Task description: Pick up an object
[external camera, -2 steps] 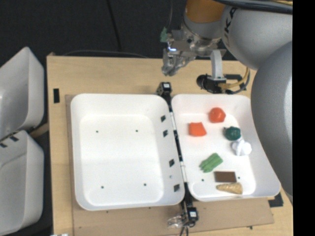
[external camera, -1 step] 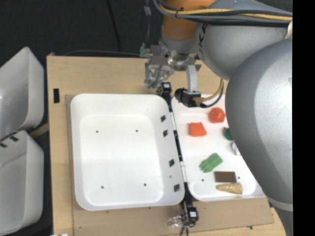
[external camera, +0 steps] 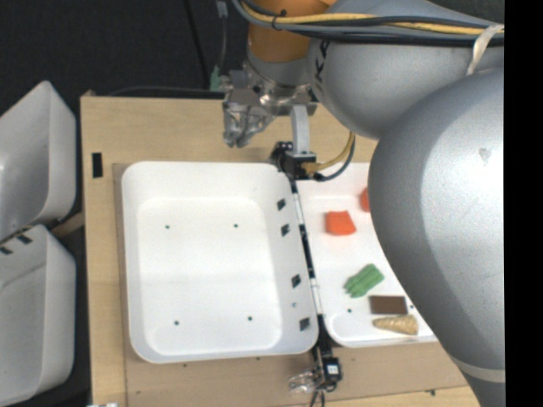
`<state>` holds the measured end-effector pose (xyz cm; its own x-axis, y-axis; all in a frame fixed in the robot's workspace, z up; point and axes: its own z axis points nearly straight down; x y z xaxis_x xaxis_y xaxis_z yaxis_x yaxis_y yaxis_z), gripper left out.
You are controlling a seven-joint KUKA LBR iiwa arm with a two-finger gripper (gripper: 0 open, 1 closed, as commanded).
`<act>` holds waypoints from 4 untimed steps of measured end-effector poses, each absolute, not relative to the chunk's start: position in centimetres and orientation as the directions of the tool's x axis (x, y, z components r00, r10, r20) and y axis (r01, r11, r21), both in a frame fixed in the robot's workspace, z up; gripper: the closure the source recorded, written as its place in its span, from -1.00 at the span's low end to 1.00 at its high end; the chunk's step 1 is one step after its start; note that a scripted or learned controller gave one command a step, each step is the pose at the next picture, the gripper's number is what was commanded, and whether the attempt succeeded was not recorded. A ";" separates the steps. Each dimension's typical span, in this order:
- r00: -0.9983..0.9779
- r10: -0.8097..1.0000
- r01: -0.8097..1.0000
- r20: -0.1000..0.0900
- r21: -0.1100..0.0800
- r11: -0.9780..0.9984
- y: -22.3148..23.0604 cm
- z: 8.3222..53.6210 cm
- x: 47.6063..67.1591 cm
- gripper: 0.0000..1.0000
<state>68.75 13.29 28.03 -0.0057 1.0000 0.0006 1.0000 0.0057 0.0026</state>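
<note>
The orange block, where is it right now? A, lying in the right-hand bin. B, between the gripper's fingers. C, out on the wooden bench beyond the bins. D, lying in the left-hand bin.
A: the orange block lies on the floor of the right-hand bin, near the divider, above the green piece, while the gripper hangs over the bench beyond the bins.

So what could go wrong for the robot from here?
The gripper sits over the bench beyond the left bin, far from the objects, so a grab here would likely catch nothing. The green piece, brown block and tan wedge lie close together, so it might nudge neighbours.
</note>
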 end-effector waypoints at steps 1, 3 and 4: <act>-0.007 1.000 1.000 0.002 0.004 0.007 20.2 29.8 69.0 1.00; 0.000 1.000 1.000 -0.004 -0.007 0.000 22.0 17.9 64.9 1.00; -0.004 1.000 1.000 0.003 0.008 0.004 22.2 25.7 67.1 1.00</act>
